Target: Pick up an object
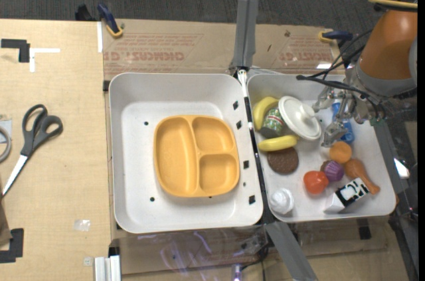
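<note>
A pair of black-handled scissors [33,133] lies on the wooden bench [53,206] near its left edge. The left white plastic bin [123,160] holds a yellow-orange divided plate [197,155] at its middle.

The right white bin [382,203] is crowded. A yellow banana [263,110] and a green can [273,121] lie by its left wall, a second yellow piece [278,143] and a brown round cookie [283,161] sit just below them, and a white round lid [299,117] leans over the can. A clear small cup [281,200] stands by the front edge. Further right lie a red tomato-like ball [316,182], a purple ball [333,171], an orange ball [340,152], an orange carrot-like piece [361,175] and a black-and-white small carton [351,193].

The metal gripper [337,119] hangs near the bin's back right corner, beside a blue object [346,133]; whether its fingers are apart or together cannot be told, and nothing visibly sits between them.

The likely trouble is crowding: items lie touching or just beside one another, so a descent may nudge a neighbour or close on two. Round pieces would probably roll away from the fingers.
</note>
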{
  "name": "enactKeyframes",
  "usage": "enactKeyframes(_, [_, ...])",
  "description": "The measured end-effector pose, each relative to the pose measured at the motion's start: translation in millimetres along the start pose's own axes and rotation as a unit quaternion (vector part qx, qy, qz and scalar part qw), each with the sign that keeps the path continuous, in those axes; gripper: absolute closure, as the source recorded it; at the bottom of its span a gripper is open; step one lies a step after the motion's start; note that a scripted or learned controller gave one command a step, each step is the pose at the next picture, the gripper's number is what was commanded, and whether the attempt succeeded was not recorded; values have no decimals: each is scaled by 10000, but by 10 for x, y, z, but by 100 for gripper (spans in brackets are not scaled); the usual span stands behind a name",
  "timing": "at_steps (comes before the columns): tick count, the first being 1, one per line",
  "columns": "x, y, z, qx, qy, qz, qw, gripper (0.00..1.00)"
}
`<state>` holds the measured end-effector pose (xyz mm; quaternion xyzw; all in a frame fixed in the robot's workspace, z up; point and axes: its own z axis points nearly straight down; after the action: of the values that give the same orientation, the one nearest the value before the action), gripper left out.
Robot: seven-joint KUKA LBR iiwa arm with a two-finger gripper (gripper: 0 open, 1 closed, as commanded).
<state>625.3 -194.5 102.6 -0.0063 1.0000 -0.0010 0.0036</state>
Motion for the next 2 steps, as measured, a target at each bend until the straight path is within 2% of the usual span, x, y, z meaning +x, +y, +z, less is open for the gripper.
enactKeyframes(1, [544,-110,44,11,-28,-127,9999,0])
enactKeyframes(2, [1412,109,50,-5,8,917,9958,0])
